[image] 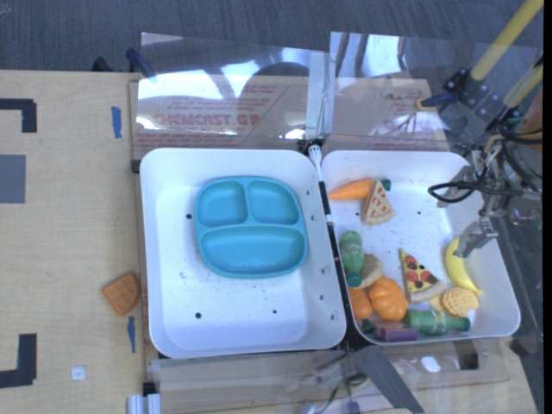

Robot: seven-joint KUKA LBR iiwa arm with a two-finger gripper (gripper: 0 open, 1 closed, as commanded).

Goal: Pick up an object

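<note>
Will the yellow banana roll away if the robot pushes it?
Probably not far: the banana is curved and lies flat, so it would likely spin or slide on the smooth white bin. It looks like hard toy plastic, so probably stiff, light and a bit slippery.

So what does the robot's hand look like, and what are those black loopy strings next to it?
The hand is small, grey and metal-looking, over the right bin. The loops are thin black cables curling beside the arm. Behind them stand yellow bars.
</note>
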